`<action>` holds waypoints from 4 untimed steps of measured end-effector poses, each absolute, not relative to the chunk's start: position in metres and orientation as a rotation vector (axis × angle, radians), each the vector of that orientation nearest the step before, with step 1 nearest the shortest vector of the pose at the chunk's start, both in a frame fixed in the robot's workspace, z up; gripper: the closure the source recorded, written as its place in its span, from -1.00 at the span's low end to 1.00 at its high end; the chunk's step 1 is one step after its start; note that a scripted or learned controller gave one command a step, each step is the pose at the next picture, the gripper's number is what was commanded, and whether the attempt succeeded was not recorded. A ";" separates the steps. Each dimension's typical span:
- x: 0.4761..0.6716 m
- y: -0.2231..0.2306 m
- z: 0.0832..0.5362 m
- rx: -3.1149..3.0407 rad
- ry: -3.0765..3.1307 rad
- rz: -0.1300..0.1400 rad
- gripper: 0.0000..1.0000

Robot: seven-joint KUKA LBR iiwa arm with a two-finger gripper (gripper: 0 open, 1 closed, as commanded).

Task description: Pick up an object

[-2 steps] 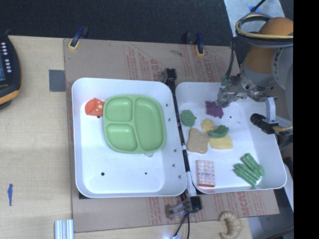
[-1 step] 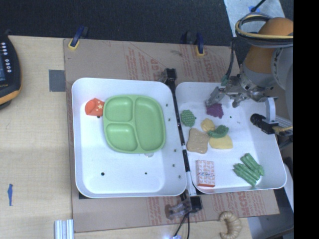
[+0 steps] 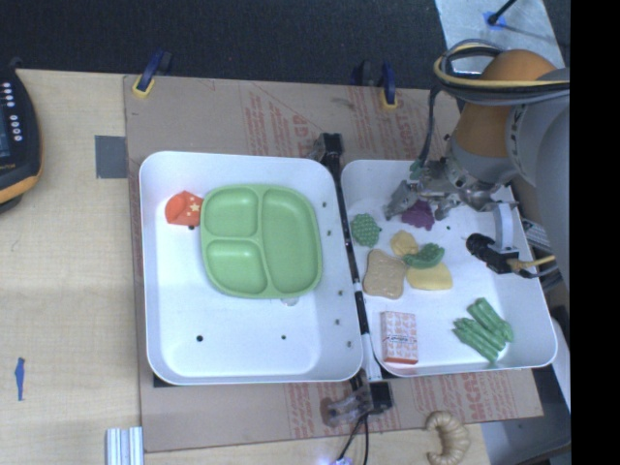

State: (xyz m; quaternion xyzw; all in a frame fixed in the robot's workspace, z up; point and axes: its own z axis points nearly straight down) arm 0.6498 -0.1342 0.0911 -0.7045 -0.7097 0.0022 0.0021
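My gripper (image 3: 427,200) hangs low over the far part of the right bin (image 3: 523,356). Directly under it lies a small purple bunch of grapes (image 3: 418,217), partly covered by the gripper. Whether the two touch I cannot tell. In front of it lie a round dark-green piece (image 3: 365,229), a pale yellow piece (image 3: 403,243), a green leafy piece (image 3: 426,255), a tan bread slice (image 3: 384,274) and a yellow piece (image 3: 431,278). A red-and-white box (image 3: 398,337) and green bean pods (image 3: 484,328) lie near the front edge.
The left bin (image 3: 174,347) holds a light-green divided plate (image 3: 262,240) and a small red item (image 3: 183,208) at its far left corner. A black and orange controller (image 3: 15,134) sits at the bench's left edge.
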 end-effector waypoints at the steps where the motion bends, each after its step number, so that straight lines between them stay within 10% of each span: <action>1: 0.651 -0.136 0.104 -2.211 -2.229 0.007 1.00; 2: 0.651 -0.136 0.103 -2.211 -2.229 0.007 -1.00; 3: 0.651 -0.137 0.114 -2.210 -2.231 0.008 1.00; 4: 0.651 -0.137 0.114 -2.210 -2.231 0.009 -1.00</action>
